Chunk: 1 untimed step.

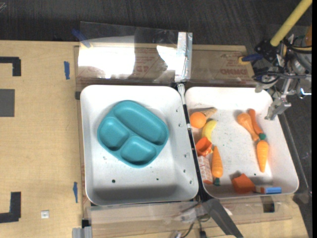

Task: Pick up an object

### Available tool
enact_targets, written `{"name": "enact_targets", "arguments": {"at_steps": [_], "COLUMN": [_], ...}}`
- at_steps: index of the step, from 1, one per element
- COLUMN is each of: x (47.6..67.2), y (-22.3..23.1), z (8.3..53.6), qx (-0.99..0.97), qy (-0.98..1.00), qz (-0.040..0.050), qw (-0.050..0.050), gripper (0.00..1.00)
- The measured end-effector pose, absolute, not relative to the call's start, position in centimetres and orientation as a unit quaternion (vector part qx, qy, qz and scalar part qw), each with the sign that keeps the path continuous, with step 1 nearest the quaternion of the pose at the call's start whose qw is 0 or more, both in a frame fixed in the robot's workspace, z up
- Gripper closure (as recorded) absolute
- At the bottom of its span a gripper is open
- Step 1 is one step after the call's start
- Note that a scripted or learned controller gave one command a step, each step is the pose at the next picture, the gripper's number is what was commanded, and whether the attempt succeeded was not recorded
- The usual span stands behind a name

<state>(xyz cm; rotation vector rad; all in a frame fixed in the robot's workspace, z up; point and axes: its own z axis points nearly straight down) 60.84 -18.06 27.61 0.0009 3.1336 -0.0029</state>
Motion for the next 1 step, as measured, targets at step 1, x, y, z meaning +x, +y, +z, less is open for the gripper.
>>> {"name": "enact_targets", "arguments": {"at_steps": [1], "x": [54.26], "y": [-22.46], "z": [18.09], "qx": [0.084], "qy": [0.996], "qz": [0.0001], "qw": [-0.001], "gripper": [0.0]}}
